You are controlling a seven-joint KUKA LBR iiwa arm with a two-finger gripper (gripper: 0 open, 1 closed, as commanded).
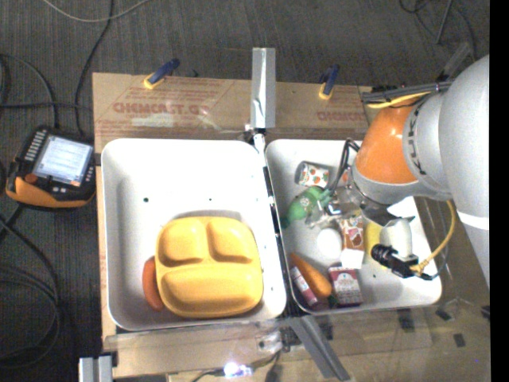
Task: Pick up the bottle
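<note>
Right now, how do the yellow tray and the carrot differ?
The yellow tray lies in the left bin; the carrot lies in the right bin. The yellow tray is broad, squarish and split into compartments; the carrot is slim and tapered. The yellow tray is far larger than the carrot. Both lie flat near the bins' front edges.

Bins (119, 213): smooth white plastic, slight sheen. Tray (208, 265): glossy yellow plastic. Bench (159, 106): matt brown cardboard. Bottle (305, 207): shiny green plastic. Arm (469, 142): smooth grey casing, glossy orange band.
</note>
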